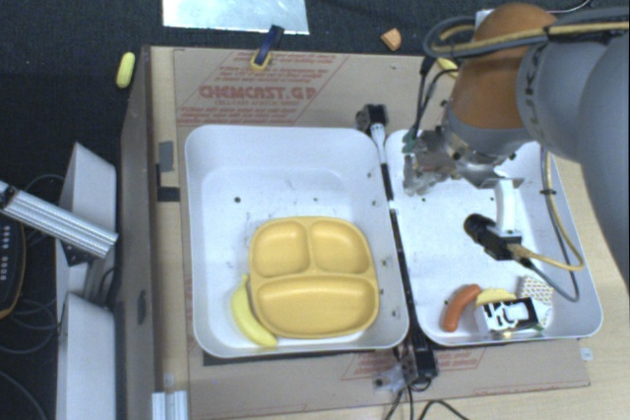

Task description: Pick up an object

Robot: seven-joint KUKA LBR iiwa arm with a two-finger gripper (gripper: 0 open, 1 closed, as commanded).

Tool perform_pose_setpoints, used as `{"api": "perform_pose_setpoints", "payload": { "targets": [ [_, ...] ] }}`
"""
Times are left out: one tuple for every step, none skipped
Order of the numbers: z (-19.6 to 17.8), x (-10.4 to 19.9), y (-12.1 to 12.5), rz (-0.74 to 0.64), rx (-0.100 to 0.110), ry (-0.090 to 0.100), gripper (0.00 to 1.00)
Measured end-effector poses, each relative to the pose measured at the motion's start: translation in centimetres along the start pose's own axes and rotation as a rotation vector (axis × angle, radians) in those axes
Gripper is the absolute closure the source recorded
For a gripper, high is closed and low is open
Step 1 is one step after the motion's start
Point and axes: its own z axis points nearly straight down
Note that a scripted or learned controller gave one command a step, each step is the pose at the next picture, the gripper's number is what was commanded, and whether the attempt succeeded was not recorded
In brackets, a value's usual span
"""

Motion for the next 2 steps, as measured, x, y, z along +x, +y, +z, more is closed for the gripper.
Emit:
{"api": "perform_pose_setpoints", "payload": {
  "targets": [
    [0.0,-3.2,4.0,0.003,0.0,-0.002,1.0],
    [-1.6,-7.0,-0.2,0.003,-0.001,-0.002,1.0]
  ]
}}
